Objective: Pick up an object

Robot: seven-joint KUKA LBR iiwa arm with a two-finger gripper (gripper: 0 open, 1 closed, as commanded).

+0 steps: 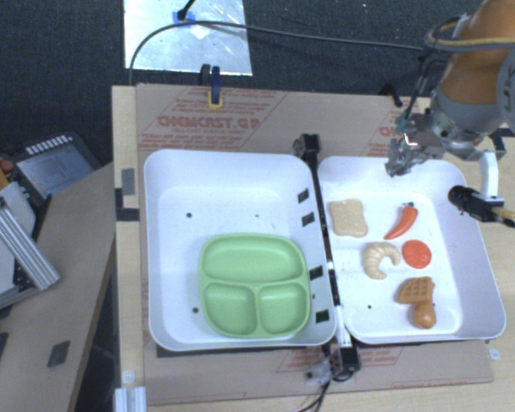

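1. The tool (401,163) hangs over the right bin's (476,264) upper edge; whether it is open or closed, I cannot tell.
2. The nearest object, the orange carrot (402,221), lies just below it in frame, long axis slanting lower-left.

Bench (86,221) carries a brown sheet (240,114) — on it two white bins side by side: left bin (172,187), right bin (472,264).
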